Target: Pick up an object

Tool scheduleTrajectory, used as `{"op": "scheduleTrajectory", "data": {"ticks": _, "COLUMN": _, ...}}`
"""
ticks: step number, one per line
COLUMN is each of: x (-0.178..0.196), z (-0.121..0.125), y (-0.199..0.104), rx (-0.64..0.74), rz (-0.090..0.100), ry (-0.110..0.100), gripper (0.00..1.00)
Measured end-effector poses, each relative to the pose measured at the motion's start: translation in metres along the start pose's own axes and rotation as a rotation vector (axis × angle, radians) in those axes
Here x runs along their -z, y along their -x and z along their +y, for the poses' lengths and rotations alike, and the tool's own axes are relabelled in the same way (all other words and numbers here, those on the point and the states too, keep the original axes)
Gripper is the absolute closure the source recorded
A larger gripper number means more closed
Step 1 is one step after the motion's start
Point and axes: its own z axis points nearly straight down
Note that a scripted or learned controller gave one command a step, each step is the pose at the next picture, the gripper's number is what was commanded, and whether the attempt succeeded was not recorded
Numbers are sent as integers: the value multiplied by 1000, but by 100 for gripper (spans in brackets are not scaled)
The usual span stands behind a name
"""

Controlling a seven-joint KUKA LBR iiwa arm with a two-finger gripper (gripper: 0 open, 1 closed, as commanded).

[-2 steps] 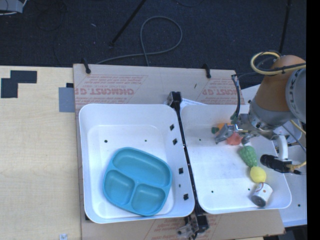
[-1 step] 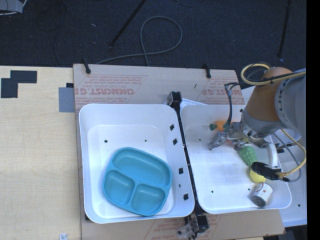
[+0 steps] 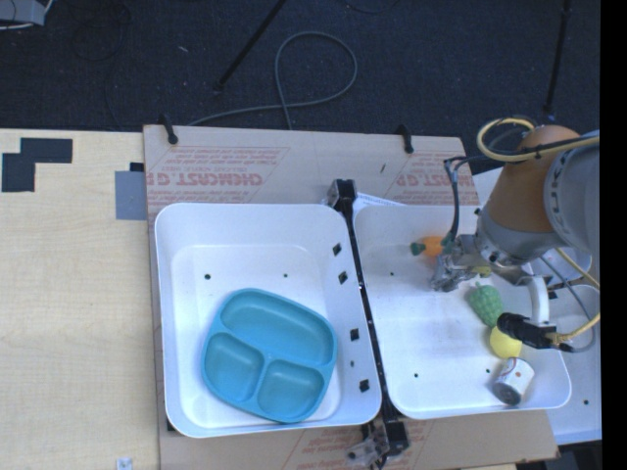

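The right bin [image 3: 431, 380] holds a small orange object [image 3: 426, 248] near its far wall. A green knobbly object [image 3: 483, 305], a yellow object [image 3: 505, 342] and a white and grey cylinder [image 3: 511, 380] lie along its right side. My gripper [image 3: 447, 276] hangs low over the right bin, just below and right of the orange object and left of the green one. I see nothing held in it.
A blue divided tray [image 3: 268, 353] lies in the left bin [image 3: 186, 262]. A black divider [image 3: 355, 292] runs between the two bins. Cables [image 3: 549, 333] trail from the arm [image 3: 534, 199] over the right bin's right edge.
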Motion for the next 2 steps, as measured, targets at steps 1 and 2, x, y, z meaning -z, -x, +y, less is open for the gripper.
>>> {"op": "scheduleTrajectory", "data": {"ticks": 1, "x": 57, "z": -1, "y": 9, "rx": -1, "rz": -1, "ry": 4, "gripper": 100}}
{"op": "scheduleTrajectory", "data": {"ticks": 2, "x": 114, "z": 4, "y": 1, "rx": 4, "rz": -1, "ry": 5, "gripper": 100}}
